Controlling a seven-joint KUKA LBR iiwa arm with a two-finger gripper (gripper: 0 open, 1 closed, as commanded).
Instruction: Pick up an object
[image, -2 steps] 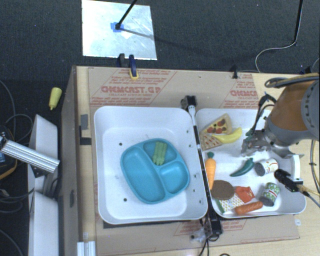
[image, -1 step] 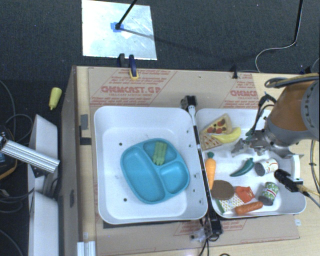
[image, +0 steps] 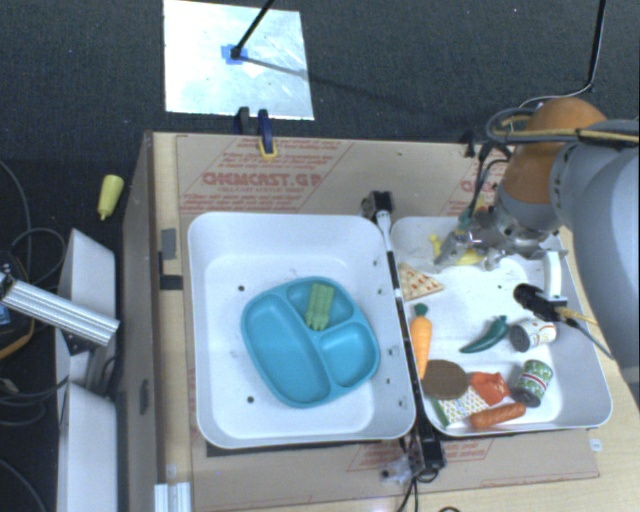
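The gripper (image: 470, 246) hangs low over the far end of the right bin (image: 585, 385), beside a small yellow piece (image: 436, 243); whether its fingers are apart or together cannot be told. Toys crowd the bin's near half: one cracker wedge (image: 419, 283), one orange carrot (image: 421, 338), one green pepper (image: 487, 335), one brown disc (image: 444, 379), one small can (image: 533, 381) and one red sausage (image: 496, 415). Bare white floor lies between gripper and pepper. The left bin (image: 225, 400) holds one blue divided plate (image: 290, 355) with one green piece (image: 320, 305) on it.
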